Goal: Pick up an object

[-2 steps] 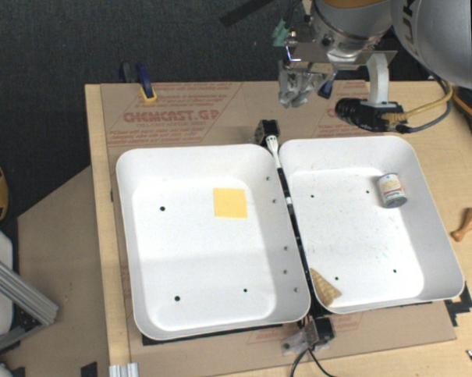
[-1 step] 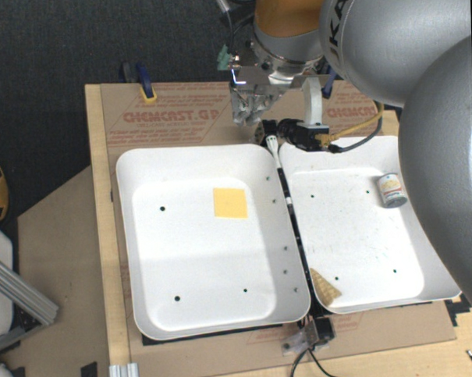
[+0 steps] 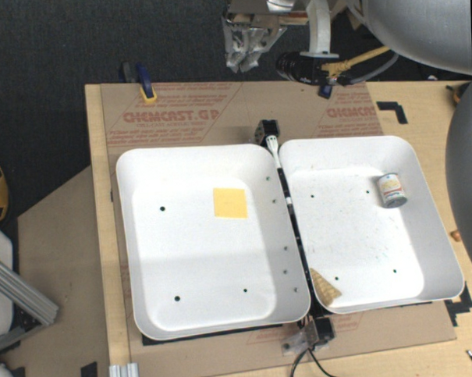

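Yellow flat square [image 3: 229, 202] lies in the left bin [image 3: 145, 250], upper middle of the frame; it looks thin, light and hard to pinch except by an edge. Small can [image 3: 391, 190] in the right bin [image 3: 427, 269] looks rigid and better taken across its sides. Claw [image 3: 246, 54] hangs at top centre above the surface [image 3: 178, 108], carrying nothing.

The brown board [image 3: 217, 106] beneath the two bins carries red printed lettering reading "CHEMCAST G.P", once behind the left bin and again, partly covered, behind the right bin. The label on the small can [image 3: 391, 189] is too small to read.
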Robot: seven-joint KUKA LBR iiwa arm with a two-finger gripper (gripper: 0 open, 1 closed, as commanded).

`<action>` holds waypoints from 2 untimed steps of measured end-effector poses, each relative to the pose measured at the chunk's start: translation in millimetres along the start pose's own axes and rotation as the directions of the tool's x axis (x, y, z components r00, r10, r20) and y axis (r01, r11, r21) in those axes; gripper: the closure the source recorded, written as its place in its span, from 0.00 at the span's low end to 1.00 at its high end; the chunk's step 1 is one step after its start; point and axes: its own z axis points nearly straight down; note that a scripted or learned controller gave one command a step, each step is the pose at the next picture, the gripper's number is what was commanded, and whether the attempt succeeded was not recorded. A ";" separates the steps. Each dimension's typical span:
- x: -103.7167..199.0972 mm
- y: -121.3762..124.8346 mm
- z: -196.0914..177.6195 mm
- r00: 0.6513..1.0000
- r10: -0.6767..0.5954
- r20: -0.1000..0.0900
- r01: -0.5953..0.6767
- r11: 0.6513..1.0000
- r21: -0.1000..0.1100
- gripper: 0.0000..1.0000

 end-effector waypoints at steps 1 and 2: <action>48.4 -3.6 110.2 1.000 0.001 0.006 -0.001 1.000 0.027 1.00; 63.2 -51.8 78.7 1.000 0.003 0.005 -0.003 1.000 0.021 1.00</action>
